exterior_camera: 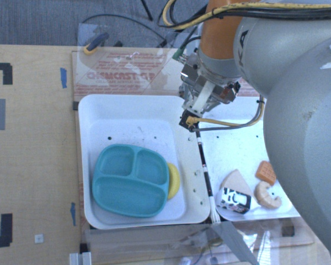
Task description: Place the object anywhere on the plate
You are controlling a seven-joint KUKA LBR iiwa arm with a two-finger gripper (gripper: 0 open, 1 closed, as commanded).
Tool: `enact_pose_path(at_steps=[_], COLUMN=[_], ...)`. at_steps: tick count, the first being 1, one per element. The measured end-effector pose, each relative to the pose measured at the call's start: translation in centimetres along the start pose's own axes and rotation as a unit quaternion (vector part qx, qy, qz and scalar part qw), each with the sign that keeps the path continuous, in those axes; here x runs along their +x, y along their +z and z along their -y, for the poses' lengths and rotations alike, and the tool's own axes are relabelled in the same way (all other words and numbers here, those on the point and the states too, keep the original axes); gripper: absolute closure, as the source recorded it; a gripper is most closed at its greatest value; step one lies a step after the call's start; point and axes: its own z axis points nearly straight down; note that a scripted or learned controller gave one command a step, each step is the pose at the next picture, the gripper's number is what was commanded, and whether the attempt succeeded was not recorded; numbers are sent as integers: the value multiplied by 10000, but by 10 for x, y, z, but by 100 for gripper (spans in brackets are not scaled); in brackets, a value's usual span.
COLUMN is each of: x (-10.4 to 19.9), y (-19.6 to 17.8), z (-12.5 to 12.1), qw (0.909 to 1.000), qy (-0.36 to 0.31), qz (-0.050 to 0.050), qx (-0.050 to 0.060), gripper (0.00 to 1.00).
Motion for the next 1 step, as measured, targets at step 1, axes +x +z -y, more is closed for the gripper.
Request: enact_pose_path(at_steps=[1], x=[-14], y=[102], z=[93], qw=[9952], qy=[-981], qz=[3], qx=[19], gripper=[100])
